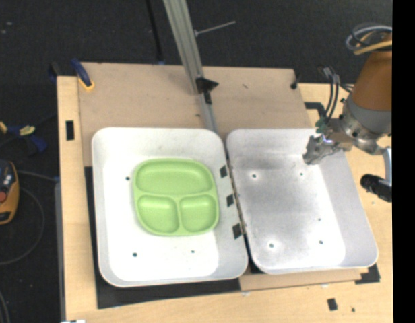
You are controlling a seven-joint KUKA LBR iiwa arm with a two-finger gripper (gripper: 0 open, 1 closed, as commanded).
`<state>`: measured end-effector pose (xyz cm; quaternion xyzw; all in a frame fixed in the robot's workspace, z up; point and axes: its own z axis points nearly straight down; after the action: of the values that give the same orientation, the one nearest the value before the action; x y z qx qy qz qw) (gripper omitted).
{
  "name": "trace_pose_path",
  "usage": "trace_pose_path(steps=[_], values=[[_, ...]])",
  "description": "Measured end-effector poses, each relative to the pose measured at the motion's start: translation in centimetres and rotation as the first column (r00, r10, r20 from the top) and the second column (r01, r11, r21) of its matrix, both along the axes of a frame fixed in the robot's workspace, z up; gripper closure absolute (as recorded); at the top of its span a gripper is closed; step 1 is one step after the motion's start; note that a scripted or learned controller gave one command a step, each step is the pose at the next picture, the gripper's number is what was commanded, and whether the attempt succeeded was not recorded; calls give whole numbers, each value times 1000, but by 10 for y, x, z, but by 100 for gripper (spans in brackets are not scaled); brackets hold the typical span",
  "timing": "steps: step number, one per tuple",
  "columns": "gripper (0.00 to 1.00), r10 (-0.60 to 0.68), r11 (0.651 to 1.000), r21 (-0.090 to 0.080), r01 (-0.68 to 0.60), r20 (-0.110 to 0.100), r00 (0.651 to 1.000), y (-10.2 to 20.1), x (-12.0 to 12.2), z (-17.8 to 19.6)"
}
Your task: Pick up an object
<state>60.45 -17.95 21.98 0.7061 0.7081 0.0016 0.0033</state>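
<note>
Green tray point(174, 196) left bin point(113, 147); tool point(314, 151) — apparently empty

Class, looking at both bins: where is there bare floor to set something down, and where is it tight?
The right bin offers open floor below the gripper. In the left bin the green divided tray fills the middle, leaving narrow strips along the walls.

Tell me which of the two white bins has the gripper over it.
The right bin. The gripper hangs above its upper right part, and its floor looks scuffed grey. The left bin holds a green divided plate.
</note>
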Motion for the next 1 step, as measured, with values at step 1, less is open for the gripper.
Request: trace_pose_path(steps=[1], values=[[100,0,1000,0,0,0,1000,3,9,48]])
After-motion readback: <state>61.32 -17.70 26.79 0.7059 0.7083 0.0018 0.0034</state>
